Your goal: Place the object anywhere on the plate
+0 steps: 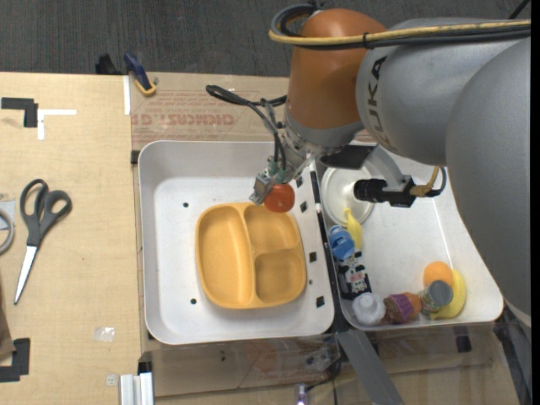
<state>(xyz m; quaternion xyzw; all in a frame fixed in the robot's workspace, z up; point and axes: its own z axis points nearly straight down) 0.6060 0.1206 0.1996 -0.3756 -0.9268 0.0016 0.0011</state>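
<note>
The hand (272, 186) hangs at the plate's (251, 255) one o'clock rim, a small red object (280, 197) at its tip — whether it grips that object I cannot tell. The object sits just at the rim, so the placing looks near but not finished — lowering and release remain.

The arm (439, 83) covers the upper right of the right bin (405, 251) and runs off the right edge, and the pincer (270, 184) is too small and dark to make out in detail. The scissors (35, 226) partly overlap a grey ring (4, 230) cut by the left edge; the small toys (422, 298) in the right bin's near corner are too blurred to identify
</note>
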